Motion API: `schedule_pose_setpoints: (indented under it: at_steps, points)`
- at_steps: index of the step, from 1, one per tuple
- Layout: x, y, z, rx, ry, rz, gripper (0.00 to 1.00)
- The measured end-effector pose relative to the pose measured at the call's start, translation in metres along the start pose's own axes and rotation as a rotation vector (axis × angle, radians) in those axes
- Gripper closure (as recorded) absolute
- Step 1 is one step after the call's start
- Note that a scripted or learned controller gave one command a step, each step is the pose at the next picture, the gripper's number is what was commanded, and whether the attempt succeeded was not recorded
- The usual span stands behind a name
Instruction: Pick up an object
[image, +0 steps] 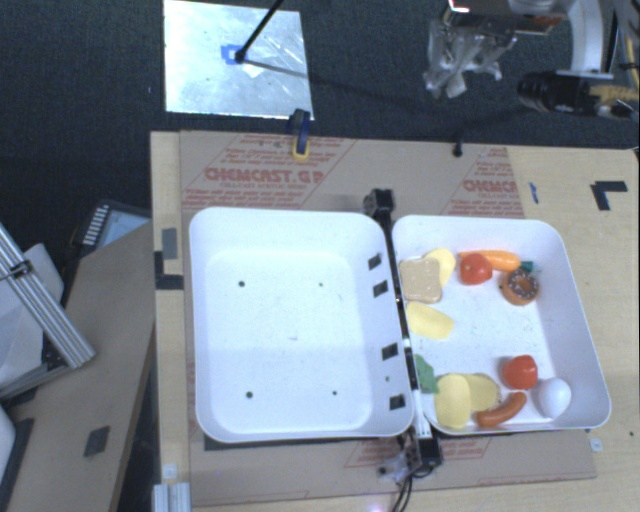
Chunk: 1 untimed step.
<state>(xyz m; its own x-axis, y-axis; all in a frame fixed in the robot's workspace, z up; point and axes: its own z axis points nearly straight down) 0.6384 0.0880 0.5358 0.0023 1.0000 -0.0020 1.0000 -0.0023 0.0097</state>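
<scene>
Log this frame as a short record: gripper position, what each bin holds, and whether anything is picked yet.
gripper: two-finger gripper at the top of the view, above the dark floor beyond the bench, nothing visible between its fingers
left white bin: no objects visible
right white bin: toy foods, including slice of toast, red tomato, brown donut, white egg, sausage
pick status: not yet done

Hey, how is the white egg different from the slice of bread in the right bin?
The egg is plain white and rounded; the bread slice is tan and lies flat. The egg sits in the right bin's near right corner beside a red tomato, while the bread sits toward the far left, by the divider. Both are toy foods lying loose in that bin.
</scene>
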Motion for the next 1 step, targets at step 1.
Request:
schedule_pose_setpoints:
  at_steps: [1]
  points:
    - [0.0248,-0.0779,-0.0009,0.009,0.005,-0.009,1.00]
